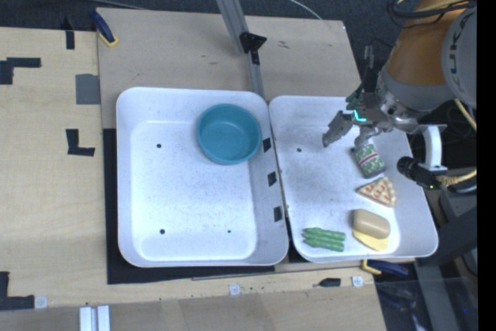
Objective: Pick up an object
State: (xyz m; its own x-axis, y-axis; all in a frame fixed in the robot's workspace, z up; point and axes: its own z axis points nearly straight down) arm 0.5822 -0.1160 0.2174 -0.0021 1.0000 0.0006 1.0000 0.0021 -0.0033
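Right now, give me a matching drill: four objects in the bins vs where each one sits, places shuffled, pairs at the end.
Things:
1. blue bowl
2. green beans
3. pizza slice
4. small can

Places:
A. right bin, near edge, left of the yellow bread piece
B. right bin, just below the end effector
C. left bin, far right corner
D. right bin, between the can and the bread piece

Pairs: 1-C, 2-A, 3-D, 4-B
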